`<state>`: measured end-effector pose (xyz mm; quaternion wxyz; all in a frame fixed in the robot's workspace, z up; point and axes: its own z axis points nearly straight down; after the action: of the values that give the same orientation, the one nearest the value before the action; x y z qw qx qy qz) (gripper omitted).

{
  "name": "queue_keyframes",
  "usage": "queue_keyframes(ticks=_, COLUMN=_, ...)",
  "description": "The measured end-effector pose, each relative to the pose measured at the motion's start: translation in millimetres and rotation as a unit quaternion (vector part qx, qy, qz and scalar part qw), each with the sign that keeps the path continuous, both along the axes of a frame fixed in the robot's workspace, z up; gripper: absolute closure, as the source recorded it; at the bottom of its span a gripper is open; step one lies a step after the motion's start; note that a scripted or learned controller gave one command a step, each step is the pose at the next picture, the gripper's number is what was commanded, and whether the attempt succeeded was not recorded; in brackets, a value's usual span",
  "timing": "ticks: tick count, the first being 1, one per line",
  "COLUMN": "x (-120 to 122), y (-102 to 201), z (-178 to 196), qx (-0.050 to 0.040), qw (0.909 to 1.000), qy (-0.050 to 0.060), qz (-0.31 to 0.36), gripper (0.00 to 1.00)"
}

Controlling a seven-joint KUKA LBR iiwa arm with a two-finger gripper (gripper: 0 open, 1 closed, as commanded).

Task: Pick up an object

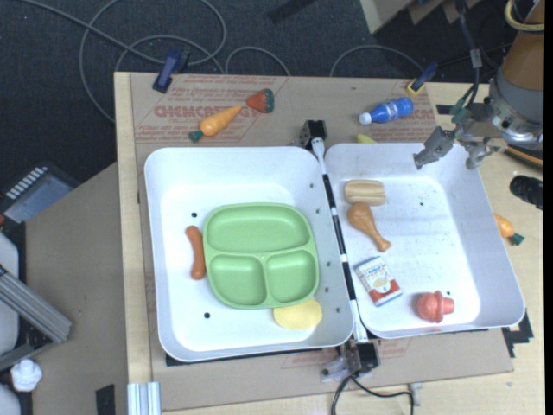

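The grey arm with its orange band (pixel 524 59) reaches in from the right edge and ends over the far right corner of the right-hand shallow white bin (pixel 467 232). Its metal two-finger claw (pixel 455 148) hangs above that bin's far rim, the two fingers spread apart with nothing between them.

In the right-hand bin, a tan bread-roll toy (pixel 364 192) lies near the far left corner, with a brown plastic drumstick (pixel 368 226) just below it, angled toward the near side. A small red-and-white carton (pixel 378 281) lies near the bin's left wall, tilted. A red rounded plastic toy (pixel 434 306) rests near the front rim, well apart from the claw.

The left-hand shallow white bin (pixel 173 180) holds a green three-compartment plastic tray (pixel 259 253) near its middle. An orange sausage-shaped toy (pixel 197 252) lies just left of the tray, and a pale yellow disc (pixel 297 316) peeks out from under the tray's near right corner.

On the brown cardboard-covered bench (pixel 138 119) beyond the bins lie an orange plastic carrot (pixel 219 121), a red-and-green toy (pixel 262 101) just beside it, and a blue-and-white plastic bottle (pixel 387 111) on its side. A small orange toy (pixel 505 227) sits on the bench to the right of the right-hand bin.
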<state>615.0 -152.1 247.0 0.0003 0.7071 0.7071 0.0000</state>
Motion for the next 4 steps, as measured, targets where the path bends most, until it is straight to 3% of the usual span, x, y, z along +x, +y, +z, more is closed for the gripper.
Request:
queue_keyframes(ticks=1, x=-12, y=56, z=-42, qx=0.0006, qw=1.0, qy=0.001, qz=0.001, gripper=0.0)
queue_keyframes(ticks=2, x=7, y=55, z=-153, qx=0.0005, qw=1.0, qy=0.002, qz=0.0, gripper=0.0)
queue_keyframes(ticks=3, x=-72, y=53, z=-163, qx=0.0004, qw=1.0, qy=0.002, qz=-0.001, gripper=0.0)
queue_keyframes(ticks=4, x=-71, y=53, z=-153, qx=0.0003, qw=1.0, qy=0.0, qz=-0.001, gripper=1.0)
